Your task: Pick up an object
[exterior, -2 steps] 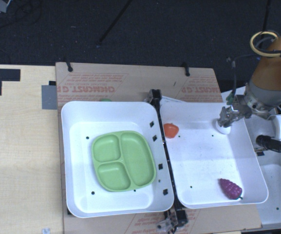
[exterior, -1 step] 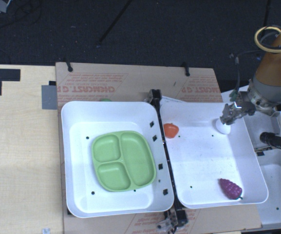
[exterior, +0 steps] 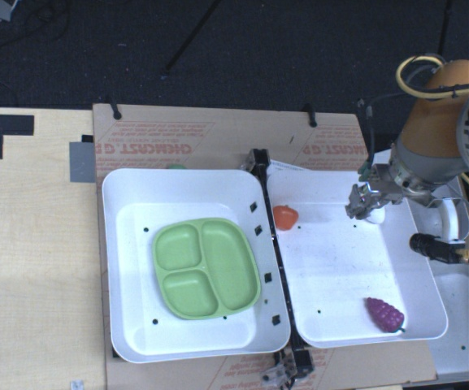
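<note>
Counting one green tray (exterior: 206, 268), one orange piece (exterior: 285, 216), one purple piece (exterior: 385, 314).

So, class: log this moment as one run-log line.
hand: over right bin | orange object, purple object: in bin | green tray: left bin

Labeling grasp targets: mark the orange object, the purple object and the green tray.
orange object (exterior: 285, 216), camera view, centre of its body
purple object (exterior: 385, 314), camera view, middle of its bumpy body
green tray (exterior: 206, 267), camera view, ridge where its compartments meet
</note>
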Action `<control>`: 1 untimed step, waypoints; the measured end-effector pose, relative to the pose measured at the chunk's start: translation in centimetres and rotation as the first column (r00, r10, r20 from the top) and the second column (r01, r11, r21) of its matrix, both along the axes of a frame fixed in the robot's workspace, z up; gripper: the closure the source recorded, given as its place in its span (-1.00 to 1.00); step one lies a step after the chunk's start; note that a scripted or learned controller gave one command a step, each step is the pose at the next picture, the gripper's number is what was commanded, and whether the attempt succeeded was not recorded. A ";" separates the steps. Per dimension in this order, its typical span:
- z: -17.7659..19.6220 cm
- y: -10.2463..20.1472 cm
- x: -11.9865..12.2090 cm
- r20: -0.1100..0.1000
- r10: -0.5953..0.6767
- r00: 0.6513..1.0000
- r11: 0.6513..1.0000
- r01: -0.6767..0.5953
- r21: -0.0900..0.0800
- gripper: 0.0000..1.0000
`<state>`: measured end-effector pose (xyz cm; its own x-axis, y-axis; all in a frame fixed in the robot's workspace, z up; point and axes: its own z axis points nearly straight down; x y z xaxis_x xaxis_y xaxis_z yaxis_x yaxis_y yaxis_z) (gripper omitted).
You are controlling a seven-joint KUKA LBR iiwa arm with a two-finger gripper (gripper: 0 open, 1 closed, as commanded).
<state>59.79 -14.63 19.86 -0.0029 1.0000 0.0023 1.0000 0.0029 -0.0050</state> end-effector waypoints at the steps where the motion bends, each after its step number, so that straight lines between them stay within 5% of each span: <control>1: 0.6 4.2 -1.6 0.001 0.000 1.000 1.000 0.000 0.000 1.00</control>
<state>58.19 -10.40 20.50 -0.0032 1.0000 0.0025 1.0000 0.0032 -0.0043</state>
